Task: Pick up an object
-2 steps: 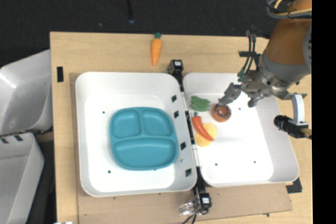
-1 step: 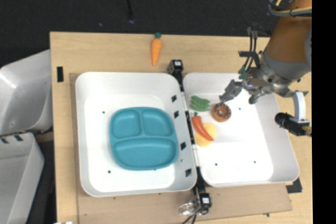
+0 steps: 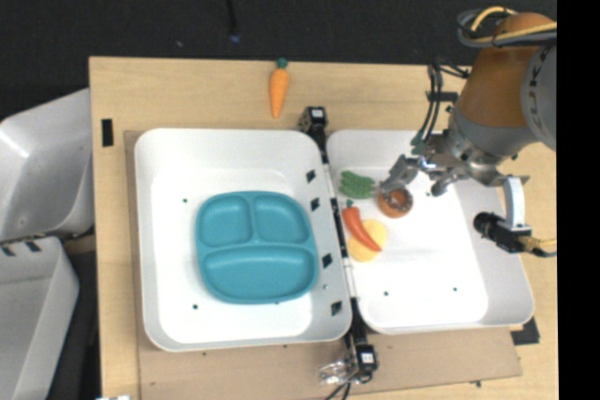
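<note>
My gripper hangs over the right bin, near its back left part, and its fingers stand apart with nothing between them. Just below and left of the fingertips lies a small round brown-red object. A green toy rests farther left, near the bin's left wall. A red-orange pepper-like toy lies on a yellow piece in front of it.
The left bin holds a blue divided plate. A toy carrot lies on the wooden bench behind the bins. A black clip sits where the bins meet at the back. A black part with cables overhangs the right bin's right side.
</note>
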Controlling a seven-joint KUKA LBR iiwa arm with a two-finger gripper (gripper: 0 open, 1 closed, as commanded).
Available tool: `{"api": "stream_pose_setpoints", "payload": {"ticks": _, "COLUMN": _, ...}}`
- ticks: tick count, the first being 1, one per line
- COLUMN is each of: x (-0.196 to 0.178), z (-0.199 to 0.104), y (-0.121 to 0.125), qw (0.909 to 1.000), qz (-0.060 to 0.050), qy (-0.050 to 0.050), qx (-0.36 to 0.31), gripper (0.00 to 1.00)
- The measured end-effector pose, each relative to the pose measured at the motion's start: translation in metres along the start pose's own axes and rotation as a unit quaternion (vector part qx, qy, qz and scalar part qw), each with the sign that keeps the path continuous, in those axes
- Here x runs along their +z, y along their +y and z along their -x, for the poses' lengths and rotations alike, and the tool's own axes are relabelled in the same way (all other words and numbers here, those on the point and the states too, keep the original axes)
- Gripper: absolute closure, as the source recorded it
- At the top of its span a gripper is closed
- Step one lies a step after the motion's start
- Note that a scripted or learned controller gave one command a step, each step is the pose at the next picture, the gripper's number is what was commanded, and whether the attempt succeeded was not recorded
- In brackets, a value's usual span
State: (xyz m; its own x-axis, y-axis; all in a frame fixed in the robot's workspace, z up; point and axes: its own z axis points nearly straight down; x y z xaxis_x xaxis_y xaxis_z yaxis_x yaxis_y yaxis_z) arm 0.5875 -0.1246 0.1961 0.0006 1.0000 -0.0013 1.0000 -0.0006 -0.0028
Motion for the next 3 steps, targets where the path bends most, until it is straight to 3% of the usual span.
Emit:
{"api": "stream_pose_setpoints", "payload": {"ticks": 2, "x": 0.095, "z": 0.001, "y": 0.002, "qw": 1.0000, "qz": 0.000, "qy": 0.000, "qx": 0.001, "gripper": 0.00}}
{"api": "stream_pose_setpoints", "payload": {"ticks": 3, "x": 0.081, "z": 0.002, "y": 0.003, "qw": 1.0000, "qz": 0.003, "qy": 0.000, "qx": 0.004, "gripper": 1.00}}
